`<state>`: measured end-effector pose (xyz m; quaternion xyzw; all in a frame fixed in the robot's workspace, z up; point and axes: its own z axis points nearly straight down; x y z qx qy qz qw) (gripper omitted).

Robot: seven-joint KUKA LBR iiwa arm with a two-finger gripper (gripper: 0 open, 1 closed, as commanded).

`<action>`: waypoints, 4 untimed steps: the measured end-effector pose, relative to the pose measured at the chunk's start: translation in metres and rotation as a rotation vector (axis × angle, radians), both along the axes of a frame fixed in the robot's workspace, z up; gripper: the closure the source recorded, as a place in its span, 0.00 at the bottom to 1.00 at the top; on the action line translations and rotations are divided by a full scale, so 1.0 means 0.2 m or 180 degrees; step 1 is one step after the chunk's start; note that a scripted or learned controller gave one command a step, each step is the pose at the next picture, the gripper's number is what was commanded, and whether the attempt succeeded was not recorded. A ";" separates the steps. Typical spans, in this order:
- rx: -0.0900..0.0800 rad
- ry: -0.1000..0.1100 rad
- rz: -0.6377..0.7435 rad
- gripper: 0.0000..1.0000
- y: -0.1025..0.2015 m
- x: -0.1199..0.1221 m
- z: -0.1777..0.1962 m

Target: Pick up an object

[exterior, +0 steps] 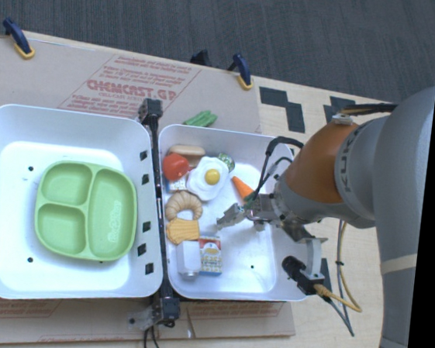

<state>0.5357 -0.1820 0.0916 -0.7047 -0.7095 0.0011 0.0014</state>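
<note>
**Arm low over the right bin, hand beside the toy food**

From my seat I see the arm (335, 171) reaching in from the right, its orange band above the wrist, with the hand (230, 215) down inside the right bin (264, 280). The hand sits over bare bin floor, just right of the croissant (184, 202) and near the fried egg (207, 178). I cannot tell whether it is released or clenched; the tips are small and blurred from this angle, and I see nothing between them.

The objects lie along the left and far part of the right bin. The fried egg is at the far middle, a red piece (174, 167) to its left, and what may be a sausage (186, 151) beyond that. An orange carrot (241, 186) lies right of the egg, just beside the wrist. Nearer, below the croissant, are a yellow waffle-like piece (183, 229) and a small carton (210, 256).

The left bin (4, 262) holds a green divided plate (87, 211). A green item (201, 118) lies on the worktop (73, 75) beyond the bins.
</note>
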 end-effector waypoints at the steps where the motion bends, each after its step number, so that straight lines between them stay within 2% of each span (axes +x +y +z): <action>1: -0.0003 0.0002 0.0016 1.00 0.00 0.00 0.05; 2: -0.0008 -0.0019 -0.0005 1.00 -0.15 0.21 0.74; 3: -0.0002 -0.0010 -0.0005 0.00 -0.15 0.21 0.74; 4: 0.0038 0.0021 0.0011 0.00 -0.12 -0.13 0.00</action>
